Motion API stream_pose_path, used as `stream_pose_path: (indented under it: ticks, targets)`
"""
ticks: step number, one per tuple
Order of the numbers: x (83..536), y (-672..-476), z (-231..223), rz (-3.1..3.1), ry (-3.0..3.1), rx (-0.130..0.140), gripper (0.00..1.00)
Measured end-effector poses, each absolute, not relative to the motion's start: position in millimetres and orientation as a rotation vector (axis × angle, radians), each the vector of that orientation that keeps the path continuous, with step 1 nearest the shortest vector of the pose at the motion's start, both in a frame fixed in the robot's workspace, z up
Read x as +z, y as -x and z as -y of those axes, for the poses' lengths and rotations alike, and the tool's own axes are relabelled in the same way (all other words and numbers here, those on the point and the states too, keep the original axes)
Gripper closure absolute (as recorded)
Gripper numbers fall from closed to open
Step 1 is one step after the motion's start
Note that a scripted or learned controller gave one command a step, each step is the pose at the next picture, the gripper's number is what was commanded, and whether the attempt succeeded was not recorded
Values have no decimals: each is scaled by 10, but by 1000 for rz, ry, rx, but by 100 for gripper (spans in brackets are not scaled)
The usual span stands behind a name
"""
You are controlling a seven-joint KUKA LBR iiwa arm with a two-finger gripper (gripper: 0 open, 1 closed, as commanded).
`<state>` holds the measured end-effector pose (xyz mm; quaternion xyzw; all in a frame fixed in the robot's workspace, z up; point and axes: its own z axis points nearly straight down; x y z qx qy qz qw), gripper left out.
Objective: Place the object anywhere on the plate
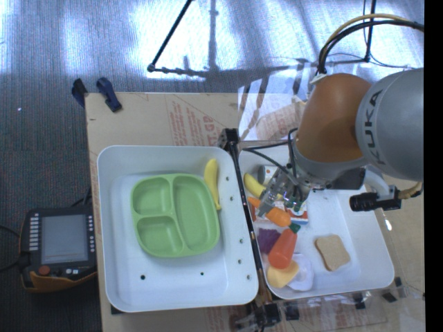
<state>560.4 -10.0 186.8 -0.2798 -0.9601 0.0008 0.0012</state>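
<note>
A green three-compartment plate (174,214) lies in the left white bin (118,268). A yellow banana (212,180) rests in that bin, against the plate's right rim. My gripper (282,196) is low over the left part of the right bin (367,268), above a heap of toy food: a second yellow banana (253,184), an orange carrot-like piece (278,216), a purple piece (265,238), an orange-red piece (282,249) and a yellow piece (279,276). The arm and wrist hide what lies directly under the gripper.
A slice of toast (333,252) lies at the right bin's middle right. The wall between the two bins (243,206) runs just left of the gripper. A teach pendant (61,244) sits on the floor to the left. Blue clamps (104,92) sit at the bench's far left corner.
</note>
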Motion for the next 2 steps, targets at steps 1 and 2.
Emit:
stream_pose_path:
  ticks: [1, 2]
  targets:
    - [2233, -5656, -404, 2939, 1111, -2, 100]
    - [2225, -5652, -405, 2939, 1109, 1, 0]
